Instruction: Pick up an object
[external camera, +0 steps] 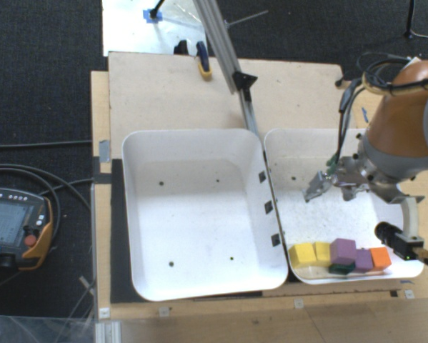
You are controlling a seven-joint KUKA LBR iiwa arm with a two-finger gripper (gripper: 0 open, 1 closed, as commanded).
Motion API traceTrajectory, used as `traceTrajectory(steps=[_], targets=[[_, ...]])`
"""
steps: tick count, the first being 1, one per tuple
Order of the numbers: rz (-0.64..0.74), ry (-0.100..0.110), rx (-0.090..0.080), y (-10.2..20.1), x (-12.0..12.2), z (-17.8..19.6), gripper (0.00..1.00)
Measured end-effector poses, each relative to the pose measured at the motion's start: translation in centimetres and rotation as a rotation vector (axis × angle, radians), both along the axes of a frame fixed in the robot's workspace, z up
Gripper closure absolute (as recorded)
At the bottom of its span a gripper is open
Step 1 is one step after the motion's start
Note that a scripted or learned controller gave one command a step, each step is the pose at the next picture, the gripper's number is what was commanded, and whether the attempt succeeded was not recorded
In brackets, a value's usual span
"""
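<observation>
Along the front edge of the right bin (299, 148) lies a row of small blocks: two yellow ones (303, 254) (322, 251), a large purple one (343, 249), a smaller purple one (363, 261), an orange one (380, 257) and a dark green one (340, 269). My gripper (318, 187) hangs over the middle of that bin, pointing left. It is behind the blocks and apart from them, and I see nothing in it. The orange-banded arm (403, 116) covers the bin's right side.
The left bin (138, 191) stands beside the right one, and their walls meet in the middle. A slanted metal pole (224, 45) crosses the back of the bench. A teach pendant (13, 224) lies on the floor at the left. A black part (396, 240) hangs near the orange block.
</observation>
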State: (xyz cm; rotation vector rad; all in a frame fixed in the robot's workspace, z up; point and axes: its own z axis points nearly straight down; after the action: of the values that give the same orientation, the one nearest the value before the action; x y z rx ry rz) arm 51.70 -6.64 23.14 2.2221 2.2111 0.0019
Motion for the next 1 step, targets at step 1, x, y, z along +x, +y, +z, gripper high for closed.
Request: traceTrajectory(steps=[1], targets=[[0.008,0.004,0.003,0.43,-0.09,-0.1,0.0]])
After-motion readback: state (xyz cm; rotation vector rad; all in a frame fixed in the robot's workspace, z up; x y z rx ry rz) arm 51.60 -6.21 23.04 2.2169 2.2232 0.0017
